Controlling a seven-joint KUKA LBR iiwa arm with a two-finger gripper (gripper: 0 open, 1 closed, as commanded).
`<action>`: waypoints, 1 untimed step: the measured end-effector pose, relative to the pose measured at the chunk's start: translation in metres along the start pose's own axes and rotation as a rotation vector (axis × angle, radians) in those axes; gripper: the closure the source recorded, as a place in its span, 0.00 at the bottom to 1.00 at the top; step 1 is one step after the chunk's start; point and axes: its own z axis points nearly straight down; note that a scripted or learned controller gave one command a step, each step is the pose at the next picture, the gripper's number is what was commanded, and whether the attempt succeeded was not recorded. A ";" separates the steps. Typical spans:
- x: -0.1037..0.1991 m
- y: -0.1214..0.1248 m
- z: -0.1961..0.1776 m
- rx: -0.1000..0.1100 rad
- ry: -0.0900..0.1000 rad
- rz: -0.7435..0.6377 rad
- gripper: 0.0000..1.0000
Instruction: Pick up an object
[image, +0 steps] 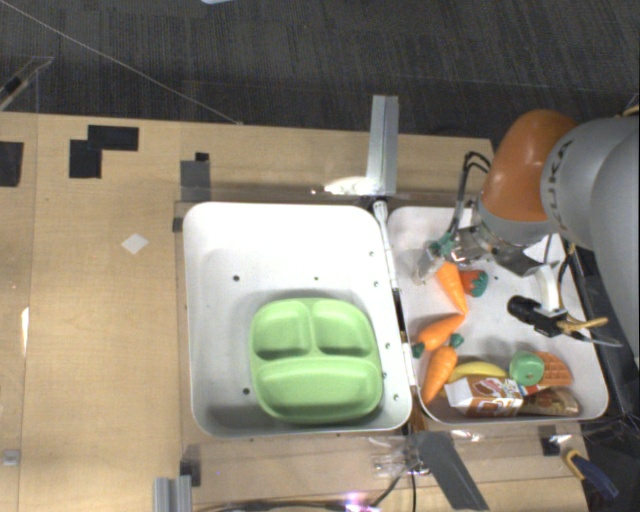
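A pale wood-look bench (100, 330) with a smooth, matt surface carries two white bins of smooth plastic, the left bin (215, 330) showing a soft sheen along its walls and the right bin (590, 385) similar. A light green divided tray (315, 358) looks like moulded plastic, smooth and slightly glossy. Three orange toy carrots (440, 330) appear to be matt plastic. A brushed metal post (383, 145) stands behind the bins. The arm (595, 175) has a smooth grey shell and a glossy orange band (525, 165). The floor (300, 50) beyond looks like dark, rough carpet.
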 end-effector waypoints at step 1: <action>0.002 0.004 -0.014 -0.009 0.000 -0.002 1.00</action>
